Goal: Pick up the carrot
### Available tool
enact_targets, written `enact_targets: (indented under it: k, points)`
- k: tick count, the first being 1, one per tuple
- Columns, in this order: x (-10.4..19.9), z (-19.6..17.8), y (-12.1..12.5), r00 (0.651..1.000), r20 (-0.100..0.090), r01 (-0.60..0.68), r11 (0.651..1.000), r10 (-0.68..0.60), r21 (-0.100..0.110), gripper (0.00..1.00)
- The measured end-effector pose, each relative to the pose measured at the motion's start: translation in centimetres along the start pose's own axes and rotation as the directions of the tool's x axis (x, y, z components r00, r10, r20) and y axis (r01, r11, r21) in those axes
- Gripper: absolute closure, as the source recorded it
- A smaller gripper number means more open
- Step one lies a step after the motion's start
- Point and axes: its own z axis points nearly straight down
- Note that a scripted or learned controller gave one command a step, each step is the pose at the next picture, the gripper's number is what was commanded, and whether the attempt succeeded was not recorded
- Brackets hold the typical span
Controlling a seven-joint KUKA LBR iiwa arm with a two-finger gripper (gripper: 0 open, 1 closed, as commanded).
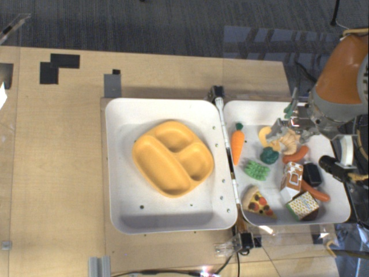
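The carrot [237, 144] is orange with a green top and lies lengthwise at the left side of the right bin [343, 215], close to the wall between the two bins. My gripper [286, 127] hangs over the upper middle of that bin, to the right of the carrot and clear of it. It sits above a yellow banana-like piece [265, 135] and a beige toy [287, 141]. Nothing shows as held.
The left bin [124, 212] holds a yellow divided plate [172, 156]. Around the carrot lie a dark green toy [268, 155], a light green bumpy piece [256, 169] and a pizza slice [258, 202]. Farther right sit a red sausage [297, 153], a small carton [292, 176] and a cube [303, 206].
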Motion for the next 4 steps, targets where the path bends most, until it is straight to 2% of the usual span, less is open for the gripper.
enact_targets:
  k: [1,2,3,4]
  points:
    - [0.7,10.6,4.4,0.968,0.0,-0.249,0.968,0.249,-0.002,0.0]
    - [0.8,9.4,4.6,0.97,-0.002,-0.245,0.969,0.245,-0.008,1.0]
    - [0.8,9.4,4.6,0.97,-0.001,-0.245,0.97,0.245,-0.007,0.0]
    - [3.5,10.9,3.0,0.913,-0.001,-0.408,0.913,0.408,-0.004,0.0]
